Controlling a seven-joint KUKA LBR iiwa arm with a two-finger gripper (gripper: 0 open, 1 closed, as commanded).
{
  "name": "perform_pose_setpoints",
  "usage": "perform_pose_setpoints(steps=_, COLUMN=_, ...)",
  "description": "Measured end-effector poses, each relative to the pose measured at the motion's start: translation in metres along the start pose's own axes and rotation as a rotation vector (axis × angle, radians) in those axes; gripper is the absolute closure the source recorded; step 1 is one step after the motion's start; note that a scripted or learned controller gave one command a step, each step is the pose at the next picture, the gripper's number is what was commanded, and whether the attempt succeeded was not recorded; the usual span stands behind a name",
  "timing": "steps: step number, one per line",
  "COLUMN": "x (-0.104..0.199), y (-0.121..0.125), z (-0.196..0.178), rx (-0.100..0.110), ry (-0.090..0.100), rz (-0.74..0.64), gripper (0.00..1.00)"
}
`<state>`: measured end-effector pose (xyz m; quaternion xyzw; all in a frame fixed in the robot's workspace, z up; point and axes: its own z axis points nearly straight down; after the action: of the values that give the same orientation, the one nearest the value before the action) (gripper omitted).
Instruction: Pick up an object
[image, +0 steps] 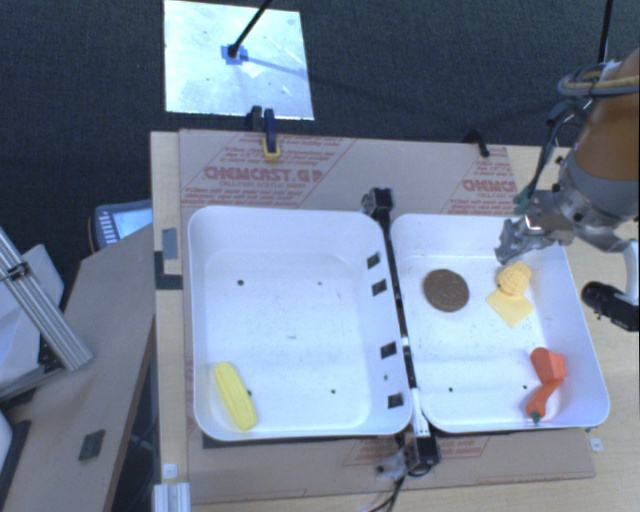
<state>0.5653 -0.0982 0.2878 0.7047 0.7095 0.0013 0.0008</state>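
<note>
In the right bin (470, 415) lie a brown round cookie (446, 290), a small yellow corn piece (515, 278), a pale yellow cheese wedge (511, 306) just below it, and an orange carrot (544, 379) near the front right corner. A yellow corn cob (235, 394) rests at the front left of the left bin (290, 225). My gripper (520, 243) hangs over the right bin's back right area, just above the small corn piece, with nothing seen between its fingers.
The arm enters from the right above the right bin's far rim. A black divider with clips (392, 300) runs between the two bins. A yellow clamp (270, 140) sits on the cardboard behind the left bin.
</note>
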Motion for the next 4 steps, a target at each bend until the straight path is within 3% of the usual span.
perform_pose_setpoints(steps=1, x=0.034, y=-0.024, z=-0.043, rx=-0.003, ry=0.0, rz=-0.001, gripper=1.0)
perform_pose_setpoints(steps=2, x=0.128, y=-0.049, z=0.025, rx=0.008, ry=0.003, rz=-0.007, gripper=1.0)
perform_pose_setpoints(steps=3, x=0.069, y=-0.024, z=-0.069, rx=-0.009, ry=-0.003, rz=0.009, gripper=1.0)
perform_pose_setpoints(steps=4, x=0.141, y=-0.042, z=-0.123, rx=-0.005, ry=0.002, rz=-0.005, gripper=1.0)
